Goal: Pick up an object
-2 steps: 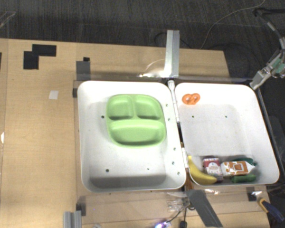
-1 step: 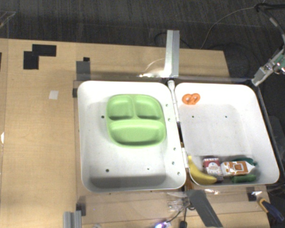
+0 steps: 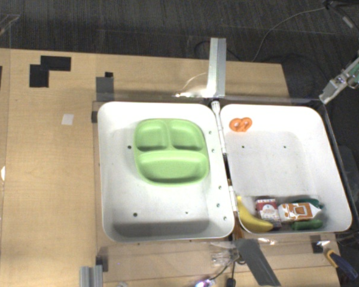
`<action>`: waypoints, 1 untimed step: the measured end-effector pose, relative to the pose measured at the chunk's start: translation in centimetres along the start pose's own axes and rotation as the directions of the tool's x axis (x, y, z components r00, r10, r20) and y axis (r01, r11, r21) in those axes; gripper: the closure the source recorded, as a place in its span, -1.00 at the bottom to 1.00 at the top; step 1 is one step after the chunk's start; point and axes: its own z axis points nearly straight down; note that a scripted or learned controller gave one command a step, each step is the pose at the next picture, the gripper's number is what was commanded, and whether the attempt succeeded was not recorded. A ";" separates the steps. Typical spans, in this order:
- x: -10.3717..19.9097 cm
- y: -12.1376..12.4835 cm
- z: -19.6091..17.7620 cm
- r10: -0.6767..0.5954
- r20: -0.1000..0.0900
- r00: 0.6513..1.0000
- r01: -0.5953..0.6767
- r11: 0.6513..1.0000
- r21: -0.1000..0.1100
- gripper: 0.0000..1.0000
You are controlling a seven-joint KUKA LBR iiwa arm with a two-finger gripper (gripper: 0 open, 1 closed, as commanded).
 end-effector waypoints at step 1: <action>-2.5 2.0 0.3 0.216 -0.008 0.976 -0.216 0.976 0.013 1.00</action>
